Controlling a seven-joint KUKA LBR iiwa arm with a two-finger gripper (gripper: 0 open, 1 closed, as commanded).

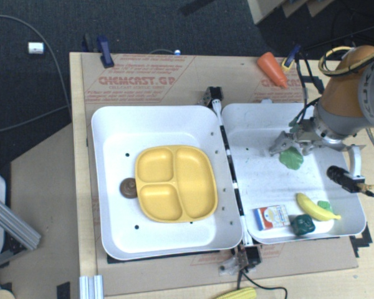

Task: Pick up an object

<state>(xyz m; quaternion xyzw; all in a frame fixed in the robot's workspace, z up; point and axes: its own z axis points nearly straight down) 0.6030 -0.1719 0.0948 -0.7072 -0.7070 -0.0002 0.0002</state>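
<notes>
Gripper [292, 144] low in right bin [255, 114], directly over green object [292, 160]; grasp state indiscernible; rounded piece may squirt sideways if fingers close off-centre, leaving an empty lift.

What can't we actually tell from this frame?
- Hand: the wrist covers it, so grip on the green object is unclear.
- Brown round thing: partly under the yellow tray.
- Small box: print too small to read.
- Light green item: mostly behind the banana.
</notes>
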